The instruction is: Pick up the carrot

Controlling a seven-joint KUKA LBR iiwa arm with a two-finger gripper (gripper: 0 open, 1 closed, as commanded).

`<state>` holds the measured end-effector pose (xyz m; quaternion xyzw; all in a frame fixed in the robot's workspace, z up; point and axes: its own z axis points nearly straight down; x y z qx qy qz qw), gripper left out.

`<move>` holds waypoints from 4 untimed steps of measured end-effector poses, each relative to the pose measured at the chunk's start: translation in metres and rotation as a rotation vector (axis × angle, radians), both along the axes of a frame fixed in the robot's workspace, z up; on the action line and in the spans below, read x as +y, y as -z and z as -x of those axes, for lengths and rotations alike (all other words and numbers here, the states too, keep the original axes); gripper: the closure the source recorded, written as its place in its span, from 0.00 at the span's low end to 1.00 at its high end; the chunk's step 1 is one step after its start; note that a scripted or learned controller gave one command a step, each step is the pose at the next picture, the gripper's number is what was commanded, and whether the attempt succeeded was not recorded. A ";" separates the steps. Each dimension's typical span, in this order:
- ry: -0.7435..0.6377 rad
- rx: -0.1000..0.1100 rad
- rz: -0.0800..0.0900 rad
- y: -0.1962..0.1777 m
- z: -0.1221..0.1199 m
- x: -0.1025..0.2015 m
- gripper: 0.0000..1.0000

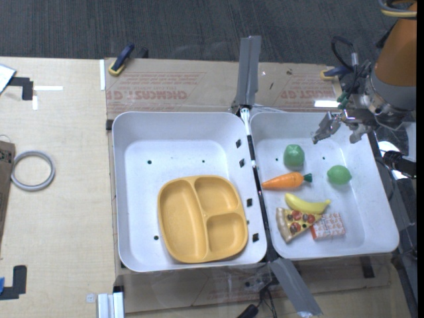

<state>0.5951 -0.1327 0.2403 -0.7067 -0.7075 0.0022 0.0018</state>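
Carrot [286,181] sitting in the right bin [371,240], nothing's got it.

Gripper [339,129] hangs w/ fingers spread apart, holding nothing, up & to the right of the carrot near the bin's far rim. Green apple [294,155] just above the carrot, banana [306,204] just below it, pizza slice [292,222] lower still, lime [338,174] to its right. Yellow plate [202,217] in the left bin [132,138].

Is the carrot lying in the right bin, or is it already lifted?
Lying in the right bin: the carrot rests on its floor, apart from the gripper.
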 end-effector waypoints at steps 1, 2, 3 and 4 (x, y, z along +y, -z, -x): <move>-0.161 -0.003 -0.002 0.151 0.050 0.033 0.00; -0.017 -0.002 -0.001 0.151 0.006 0.016 0.00; -0.013 0.002 -0.001 0.145 0.006 0.015 1.00; 0.040 -0.001 0.001 0.038 -0.001 0.068 1.00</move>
